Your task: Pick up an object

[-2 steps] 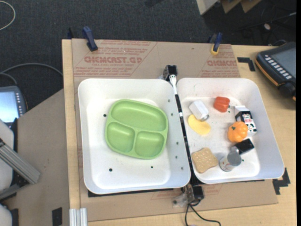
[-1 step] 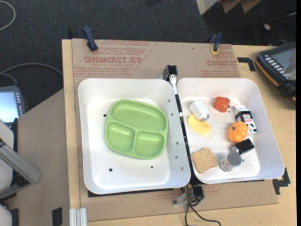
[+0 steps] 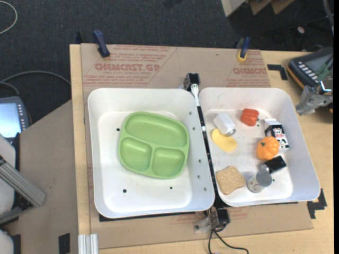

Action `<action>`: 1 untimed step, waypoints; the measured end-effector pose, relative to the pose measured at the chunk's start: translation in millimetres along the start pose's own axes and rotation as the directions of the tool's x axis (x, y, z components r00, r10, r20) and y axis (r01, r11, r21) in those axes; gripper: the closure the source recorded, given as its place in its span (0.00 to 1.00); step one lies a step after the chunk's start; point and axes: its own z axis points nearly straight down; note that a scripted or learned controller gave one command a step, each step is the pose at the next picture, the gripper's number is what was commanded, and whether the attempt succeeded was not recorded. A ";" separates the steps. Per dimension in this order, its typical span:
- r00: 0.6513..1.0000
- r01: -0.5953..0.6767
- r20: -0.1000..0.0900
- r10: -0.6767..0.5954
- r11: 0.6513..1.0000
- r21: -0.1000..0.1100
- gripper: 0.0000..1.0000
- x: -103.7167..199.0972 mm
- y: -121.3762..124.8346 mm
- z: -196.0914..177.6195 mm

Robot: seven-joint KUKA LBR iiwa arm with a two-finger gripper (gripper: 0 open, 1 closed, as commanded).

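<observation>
The right bin point(image 3: 304, 181) holds several small objects. Among them are a white-grey cylinder point(image 3: 224, 123), a red block point(image 3: 249, 116), a flat yellow piece point(image 3: 224, 141), an orange toy fruit point(image 3: 267, 148), a black-and-white box point(image 3: 276, 131), a black block point(image 3: 275, 164), a toast-like slice point(image 3: 230, 179) and a grey round cup point(image 3: 259, 180). A grey metal part that looks like my gripper point(image 3: 315, 98) sits at the right edge of the view. It is outside the bin and well away from every object.
The left bin point(image 3: 100, 189) contains a green three-compartment plate point(image 3: 153, 144). A black rail point(image 3: 200, 120) runs between the two bins. A yellow-edged handheld device point(image 3: 310, 70) lies at the far right, and clamps point(image 3: 100, 42) hold the brown board at the back.
</observation>
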 end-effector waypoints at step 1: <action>1.000 0.004 0.000 -0.004 1.000 -0.005 1.00 -12.1 79.2 168.0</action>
